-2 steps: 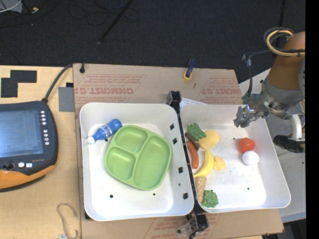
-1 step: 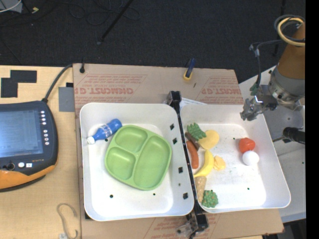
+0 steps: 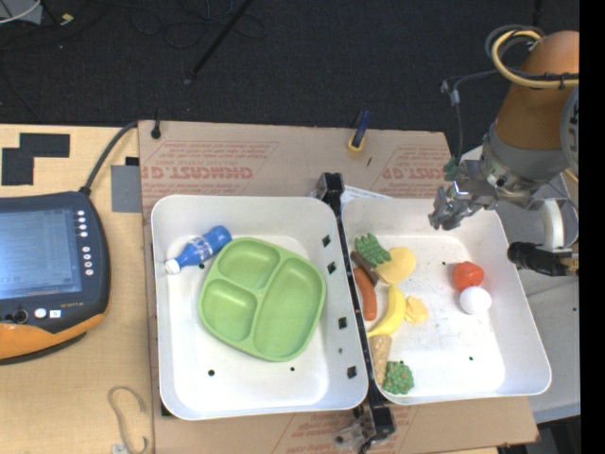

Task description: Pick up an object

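My gripper (image 3: 444,218) hangs over the far edge of the right bin (image 3: 510,348), with nothing seen between its fingers. Below it in that bin lie a red tomato (image 3: 468,274) and a white egg (image 3: 475,300) on the right side. Along the bin's left side lie a green leafy piece (image 3: 371,250), a yellow fruit (image 3: 399,264), a reddish sausage (image 3: 366,293), a banana (image 3: 389,315), a biscuit-like stick (image 3: 380,353) and a broccoli floret (image 3: 398,378). The gripper stands apart from all of them.
The left bin (image 3: 180,367) holds a green divided plate (image 3: 263,297) and a small blue-and-white bottle (image 3: 198,249). A black divider (image 3: 346,291) runs between the bins. A tablet-like pendant (image 3: 47,258) lies on the bench at far left.
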Robot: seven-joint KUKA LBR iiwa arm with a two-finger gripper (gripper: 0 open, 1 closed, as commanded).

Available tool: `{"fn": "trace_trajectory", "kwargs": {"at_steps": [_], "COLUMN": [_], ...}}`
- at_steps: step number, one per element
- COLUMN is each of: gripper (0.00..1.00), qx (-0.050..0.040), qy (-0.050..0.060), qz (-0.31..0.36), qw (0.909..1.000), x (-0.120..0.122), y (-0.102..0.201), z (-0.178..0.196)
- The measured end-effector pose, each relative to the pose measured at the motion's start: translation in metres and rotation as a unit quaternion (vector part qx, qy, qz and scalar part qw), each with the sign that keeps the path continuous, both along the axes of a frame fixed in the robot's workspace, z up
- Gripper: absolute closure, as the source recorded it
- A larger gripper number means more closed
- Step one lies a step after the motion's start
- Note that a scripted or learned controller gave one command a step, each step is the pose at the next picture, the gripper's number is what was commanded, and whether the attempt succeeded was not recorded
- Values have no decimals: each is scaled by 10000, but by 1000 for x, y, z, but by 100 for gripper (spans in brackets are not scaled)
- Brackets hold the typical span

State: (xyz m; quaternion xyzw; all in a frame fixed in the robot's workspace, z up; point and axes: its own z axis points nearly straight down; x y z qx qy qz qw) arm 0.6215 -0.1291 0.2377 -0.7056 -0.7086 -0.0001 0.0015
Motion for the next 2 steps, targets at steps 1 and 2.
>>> {"fn": "trace_trajectory", "kwargs": {"at_steps": [1, 2], "gripper": [100, 100], "qx": [2, -2], "qy": [10, -6], "qz": [0, 3], "qw": [10000, 10000], "x": [3, 11], "y": [54, 104], "z": [-14, -3]}}
